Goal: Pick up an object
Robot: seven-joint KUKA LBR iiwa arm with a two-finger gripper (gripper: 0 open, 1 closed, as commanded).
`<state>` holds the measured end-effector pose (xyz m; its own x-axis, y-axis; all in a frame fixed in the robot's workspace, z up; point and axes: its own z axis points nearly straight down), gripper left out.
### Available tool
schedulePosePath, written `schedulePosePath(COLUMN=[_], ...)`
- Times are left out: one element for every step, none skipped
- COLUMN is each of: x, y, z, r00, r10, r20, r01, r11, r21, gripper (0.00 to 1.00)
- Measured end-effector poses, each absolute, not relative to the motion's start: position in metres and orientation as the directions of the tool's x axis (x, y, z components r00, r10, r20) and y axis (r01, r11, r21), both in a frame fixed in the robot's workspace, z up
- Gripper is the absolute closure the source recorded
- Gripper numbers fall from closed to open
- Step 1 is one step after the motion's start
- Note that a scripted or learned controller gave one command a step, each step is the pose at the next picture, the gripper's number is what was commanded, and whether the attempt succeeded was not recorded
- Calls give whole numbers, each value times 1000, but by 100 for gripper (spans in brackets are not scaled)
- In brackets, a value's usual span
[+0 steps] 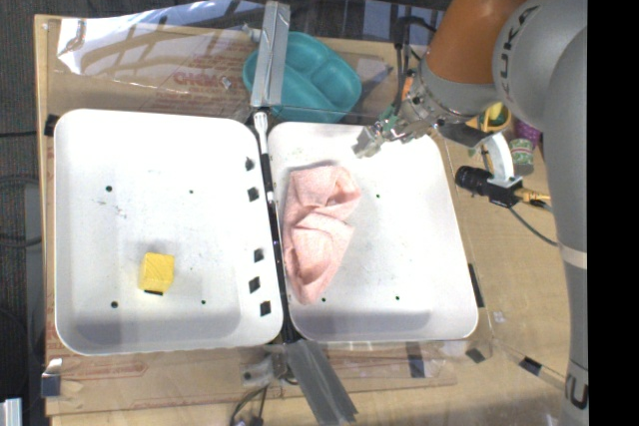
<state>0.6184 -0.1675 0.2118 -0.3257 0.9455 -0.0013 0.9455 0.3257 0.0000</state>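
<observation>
The tool (367, 143) sits right of the frame's centre in its upper half, over the top edge of the right bin (439, 244). It is small and partly blurred against the white rim, so I cannot tell whether it is apart or together, and nothing can be seen gripped in it.

The nearest candidate for the pick is the pink cloth (318, 229), which lies down and to the left of the tool, near but not touching it. The cloth is crumpled and folded, with soft ridges and a loose, limp look; its long axis runs roughly from the top of the frame toward the bottom, along the left side of the right bin, just beside the divider between the bins. Its upper end is the part closest to the tool, so a short move toward the lower left looks like what the next step calls for.

Further out, in the lower left of the frame, a small yellow block (157, 272) rests in the left bin (90, 175), well apart from the tool. It looks squarish and spongy.

Beyond the bins, at the top centre of the frame, a teal plastic tray (310, 80) with moulded compartments sits on the worktop (504, 314) beside a sheet of clear wrapping (150, 45).
</observation>
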Motion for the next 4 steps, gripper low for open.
schedulePosePath(x=[629,648,639,639], y=[-210,-181,-168,-168], z=[221,251,211,222], r00=[-276,-739,-593,-596], r10=[961,674,805,803], r20=[-1,-2,2,1], r01=[961,674,805,803], r11=[276,739,593,596], r21=[-1,0,-3,-3], gripper=[100,100,100,100])
